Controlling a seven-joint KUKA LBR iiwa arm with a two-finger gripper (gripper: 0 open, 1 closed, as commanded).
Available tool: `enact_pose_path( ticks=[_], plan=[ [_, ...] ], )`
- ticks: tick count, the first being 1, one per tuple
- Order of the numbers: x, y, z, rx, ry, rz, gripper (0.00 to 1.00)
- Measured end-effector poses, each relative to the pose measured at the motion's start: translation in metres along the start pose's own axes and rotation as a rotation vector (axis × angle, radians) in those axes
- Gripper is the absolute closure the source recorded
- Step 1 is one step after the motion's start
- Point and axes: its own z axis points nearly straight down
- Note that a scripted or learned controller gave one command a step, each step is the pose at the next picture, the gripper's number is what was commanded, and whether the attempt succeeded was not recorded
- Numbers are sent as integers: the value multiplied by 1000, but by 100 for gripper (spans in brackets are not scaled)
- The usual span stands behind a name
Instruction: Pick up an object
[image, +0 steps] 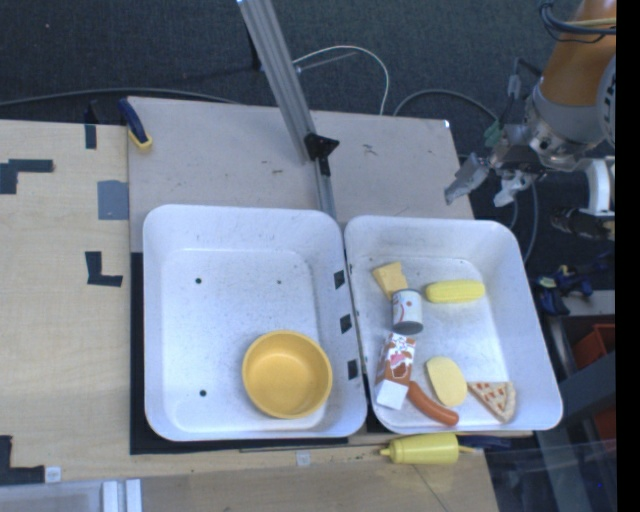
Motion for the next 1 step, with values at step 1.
enact_pose_path(
  ticks=[1],
  plan=[
    [0, 0, 0, 0, 0, 0, 0]
  ],
)
